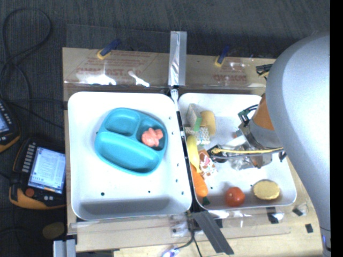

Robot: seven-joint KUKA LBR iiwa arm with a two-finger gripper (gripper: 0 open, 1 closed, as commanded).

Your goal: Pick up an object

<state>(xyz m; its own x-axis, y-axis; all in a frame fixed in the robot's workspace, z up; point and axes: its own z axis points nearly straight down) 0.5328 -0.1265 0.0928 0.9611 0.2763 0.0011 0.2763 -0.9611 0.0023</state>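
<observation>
a: what is met first, from the lens outward?

b: the grey arm (305, 122), which is hung over the right side of the right bin (228, 111). below it the orange band (263, 116) is seen, and lower again the gripper (242, 159), held over the bin's middle. whether it is spread or closed cannot be told, and nothing is seen held in it.

a: what could be taken?

b: by the near wall a red tomato (234, 196) and a tan bun-like round (266, 189) are laid, apart from each other, with bare floor around them. along the dividing wall a carrot (199, 186), a printed packet (206, 162) and a banana (191, 150) are crowded together. farther back a pale yellow piece (208, 121) is lodged against a green one (198, 123). in the left bin (86, 165) a blue divided plate (131, 140) with a pink lump (153, 136) is set, well apart from the gripper.

a: how is the pick best done?

b: the tomato is judged the best target, as it is near the gripper and touched by nothing. the gripper should be centred over it, opened wider than it, lowered straight until the widest part is straddled, then closed gently, since a smooth round thing may be squeezed out sideways. the crowded row is better avoided, as two things could be caught at once.
</observation>
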